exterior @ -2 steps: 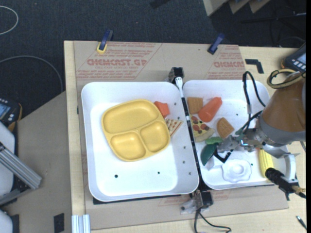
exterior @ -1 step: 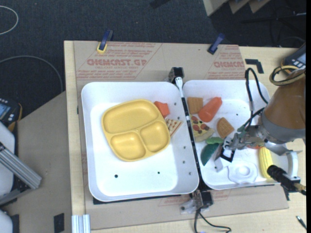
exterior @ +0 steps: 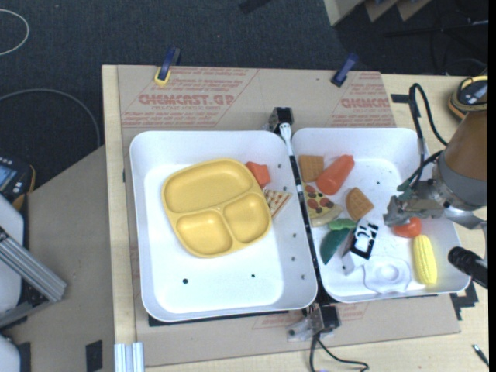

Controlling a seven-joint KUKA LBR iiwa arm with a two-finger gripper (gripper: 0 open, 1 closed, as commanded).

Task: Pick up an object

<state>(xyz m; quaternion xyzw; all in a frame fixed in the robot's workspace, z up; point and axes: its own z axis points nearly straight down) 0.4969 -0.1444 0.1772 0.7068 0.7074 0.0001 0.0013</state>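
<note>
1. The small red-orange plastic toy tomato (exterior: 408,226) lies near the right bin's (exterior: 387,139) right wall, just under the gripper (exterior: 404,208); expect it light, rigid and slick, so squeeze its round middle.
2. You cannot tell how the fingers stand.
3. A yellow plastic corn cob (exterior: 424,259) lies just beside it.

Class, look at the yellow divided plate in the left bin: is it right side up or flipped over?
Right side up. The yellow divided plate shows its three hollow compartments facing the camera, with raised rims between them.
</note>
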